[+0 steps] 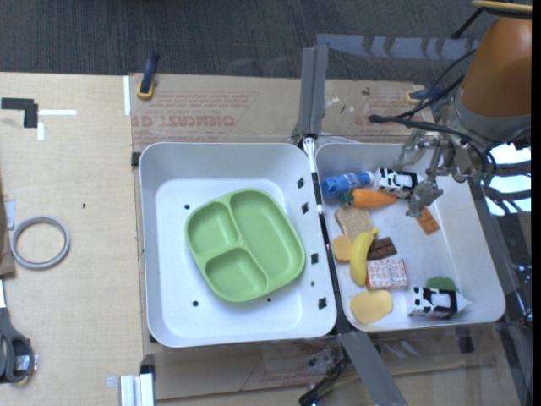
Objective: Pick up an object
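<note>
Likeliest target, judging by the tool's position: orange block (428, 221), flat on the right bin's (482, 265) floor toward its far right part, just beside and partly under the tool (424, 194). Touching or merely overlapping, cannot tell. Nothing seen between the fingers; whether spread wide or pinched narrow, cannot tell from this slant.

Just left of the block: carrot (373, 198), tip pointing toward the tool, with blue bottle (346, 183) beyond it against the bin's left wall and a black-and-white toy (396, 178) at the far side. Nearer the front: bread slice (354, 221), banana (362, 256), brown piece (384, 247), patterned card (386, 272), yellow chip (371, 306), and a cow figure (435, 302) in the near right corner. Clutter heaped along the left wall, probably from loose dumping, leaving the block clearer to reach.

Left bin (161, 252): green divided plate (245, 244), lying tilted across the middle.

On the counter's left edge, tape roll (36, 242).
</note>
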`<state>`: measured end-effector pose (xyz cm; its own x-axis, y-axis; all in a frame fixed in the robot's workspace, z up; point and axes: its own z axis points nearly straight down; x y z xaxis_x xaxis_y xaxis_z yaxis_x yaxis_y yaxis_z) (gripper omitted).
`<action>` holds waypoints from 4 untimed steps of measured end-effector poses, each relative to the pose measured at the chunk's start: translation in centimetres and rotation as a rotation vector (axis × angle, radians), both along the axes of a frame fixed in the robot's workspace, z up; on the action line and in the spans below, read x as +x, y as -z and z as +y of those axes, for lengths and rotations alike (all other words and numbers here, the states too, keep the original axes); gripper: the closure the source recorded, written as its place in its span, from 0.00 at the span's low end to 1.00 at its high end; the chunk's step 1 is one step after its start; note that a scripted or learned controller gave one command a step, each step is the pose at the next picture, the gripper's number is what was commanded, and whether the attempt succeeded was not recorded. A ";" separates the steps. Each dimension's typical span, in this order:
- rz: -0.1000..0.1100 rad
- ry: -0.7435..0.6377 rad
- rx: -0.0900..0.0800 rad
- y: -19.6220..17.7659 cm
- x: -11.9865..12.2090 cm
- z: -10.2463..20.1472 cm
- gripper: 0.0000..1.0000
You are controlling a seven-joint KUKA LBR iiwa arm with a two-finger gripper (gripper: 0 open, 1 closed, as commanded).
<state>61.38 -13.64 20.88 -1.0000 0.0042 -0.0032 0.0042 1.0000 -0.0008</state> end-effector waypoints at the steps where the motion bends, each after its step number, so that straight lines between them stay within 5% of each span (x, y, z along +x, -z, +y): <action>1: -0.001 0.404 0.000 10.6 2.3 2.0 0.00; 2: 0.000 0.040 0.001 11.6 -0.7 4.2 0.00; 3: -0.006 0.038 0.000 10.5 -0.5 4.2 1.00; 4: 0.000 -0.030 0.001 1.7 -9.1 11.0 1.00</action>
